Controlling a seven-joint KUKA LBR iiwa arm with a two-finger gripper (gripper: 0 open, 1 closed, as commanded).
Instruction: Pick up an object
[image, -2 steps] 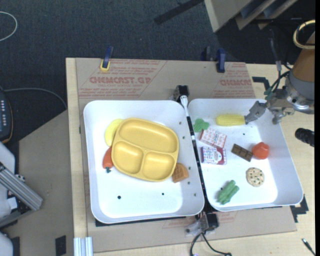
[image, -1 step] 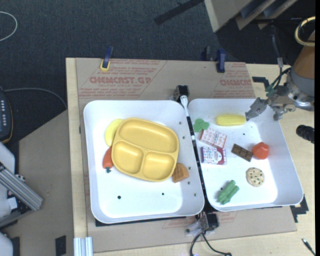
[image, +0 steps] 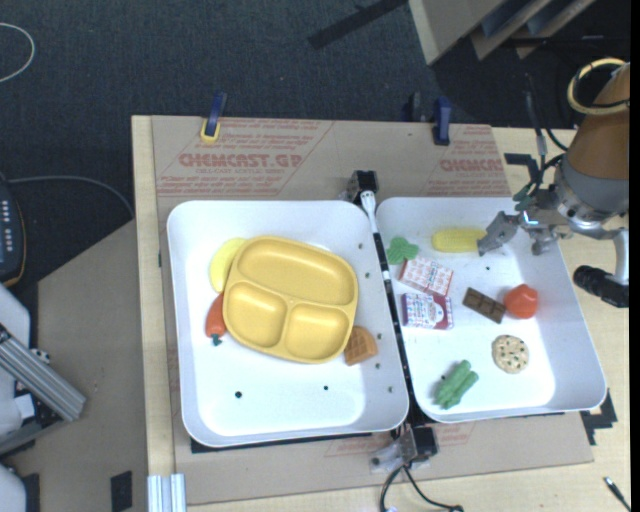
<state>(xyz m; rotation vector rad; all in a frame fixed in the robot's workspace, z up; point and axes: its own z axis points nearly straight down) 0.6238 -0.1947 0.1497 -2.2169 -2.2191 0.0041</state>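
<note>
My gripper (image: 520, 237) hangs over the far right part of the right bin (image: 570, 385), its fingers spread open with only white bin floor between them. Just left of it lies a yellow toy food piece (image: 457, 240). Below it sit a red tomato (image: 521, 300) and a brown chocolate bar (image: 485, 304). Further toward the front lie a cookie (image: 510, 353) and a green bean pod (image: 455, 385). Two pink-and-white packets (image: 427, 274) (image: 425, 311) and a green leaf (image: 403, 249) lie along the bin's left side.
The left bin (image: 280, 410) holds a yellow divided plate (image: 290, 300), a yellow piece (image: 225, 262) and an orange-red carrot (image: 216, 318) at its left, and a waffle (image: 360, 346) at its right. A raised divider (image: 385, 290) separates the bins.
</note>
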